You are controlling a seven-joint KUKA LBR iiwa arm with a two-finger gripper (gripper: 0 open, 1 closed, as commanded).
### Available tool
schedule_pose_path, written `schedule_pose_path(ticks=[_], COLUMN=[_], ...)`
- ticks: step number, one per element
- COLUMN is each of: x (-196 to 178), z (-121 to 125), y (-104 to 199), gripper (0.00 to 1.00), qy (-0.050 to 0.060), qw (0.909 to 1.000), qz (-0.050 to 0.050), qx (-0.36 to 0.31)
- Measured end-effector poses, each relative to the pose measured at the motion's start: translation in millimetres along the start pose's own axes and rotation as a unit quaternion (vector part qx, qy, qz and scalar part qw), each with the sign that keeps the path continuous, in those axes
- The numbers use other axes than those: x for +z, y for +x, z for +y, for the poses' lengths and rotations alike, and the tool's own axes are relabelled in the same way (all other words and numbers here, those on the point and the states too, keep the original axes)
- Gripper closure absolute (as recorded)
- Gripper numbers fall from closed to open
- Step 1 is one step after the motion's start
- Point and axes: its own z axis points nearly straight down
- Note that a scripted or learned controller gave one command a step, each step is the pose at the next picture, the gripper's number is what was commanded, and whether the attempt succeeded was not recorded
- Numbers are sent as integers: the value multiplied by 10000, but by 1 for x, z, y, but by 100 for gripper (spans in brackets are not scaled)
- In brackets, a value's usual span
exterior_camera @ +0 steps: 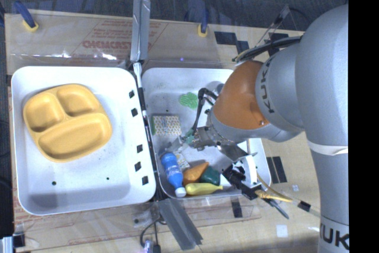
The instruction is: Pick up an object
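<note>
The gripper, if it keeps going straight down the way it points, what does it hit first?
Probably the right bin's floor near the patterned square. The gripper points down beside it, above the blue bottle, though depth is unclear.

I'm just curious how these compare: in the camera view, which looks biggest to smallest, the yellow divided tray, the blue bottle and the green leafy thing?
1. Yellow divided plastic tray, by far the largest.
2. Blue plastic bottle.
3. Green leaf-shaped piece, a bit smaller than the bottle, though the two are close.

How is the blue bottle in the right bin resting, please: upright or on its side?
On its side: the bottle lies flat on the right bin's floor, white cap toward the near wall, beside the banana.
</note>
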Motion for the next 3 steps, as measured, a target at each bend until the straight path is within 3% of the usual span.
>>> schedule_pose_path(ticks=[1, 2, 3], x=[-8, -9, -15], z=[2, 2, 2], y=[1, -3, -1], gripper=[100, 0, 100], qy=[12, 2, 38], qw=[10000, 10000, 10000], qz=[15, -14, 14], qx=[-36, -18, -61])
